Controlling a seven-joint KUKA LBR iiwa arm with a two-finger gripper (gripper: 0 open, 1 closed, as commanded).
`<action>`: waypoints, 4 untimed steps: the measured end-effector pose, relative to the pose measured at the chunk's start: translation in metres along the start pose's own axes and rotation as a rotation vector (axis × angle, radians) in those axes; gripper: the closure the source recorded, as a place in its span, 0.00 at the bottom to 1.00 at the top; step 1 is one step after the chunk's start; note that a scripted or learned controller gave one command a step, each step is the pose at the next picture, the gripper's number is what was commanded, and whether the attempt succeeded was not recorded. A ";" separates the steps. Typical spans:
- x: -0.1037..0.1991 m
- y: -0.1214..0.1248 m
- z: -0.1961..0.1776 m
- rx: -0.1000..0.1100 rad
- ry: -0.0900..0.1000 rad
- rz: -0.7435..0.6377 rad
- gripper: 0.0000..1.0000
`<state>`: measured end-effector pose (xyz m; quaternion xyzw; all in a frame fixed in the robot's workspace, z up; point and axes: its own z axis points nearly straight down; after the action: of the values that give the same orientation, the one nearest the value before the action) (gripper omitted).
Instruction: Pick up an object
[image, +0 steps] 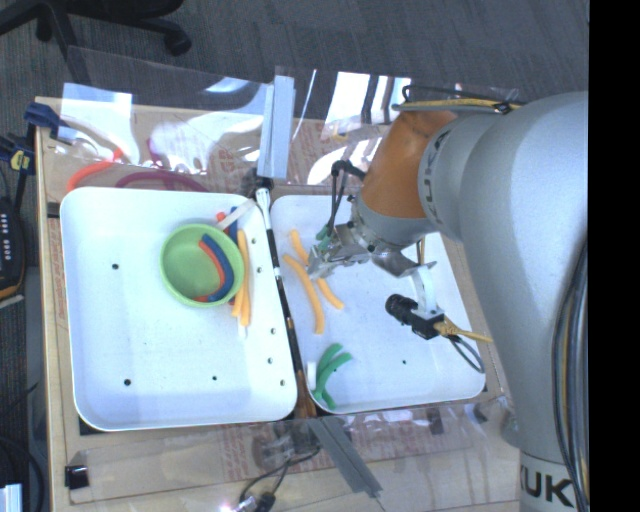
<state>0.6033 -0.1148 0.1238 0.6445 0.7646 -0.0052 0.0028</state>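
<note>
While the jaws (322, 262) sit among orange strips (318, 300) in the right bin (400, 385), I cannot tell their opening.

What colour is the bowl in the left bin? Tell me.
Green, the bowl seen in the camera view.

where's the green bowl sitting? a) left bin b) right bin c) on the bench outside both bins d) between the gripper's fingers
a) The green bowl rests inside the left bin, near its upper right part, while the gripper is over in the right bin among the orange sticks.
</note>
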 end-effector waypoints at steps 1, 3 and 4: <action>0.000 0.000 0.000 0.000 -0.001 -0.001 0.00; -0.015 -0.009 0.022 0.000 0.011 0.037 1.00; -0.014 -0.009 0.022 0.002 0.011 0.036 0.00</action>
<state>0.5968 -0.1308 0.1019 0.6582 0.7528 -0.0023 -0.0017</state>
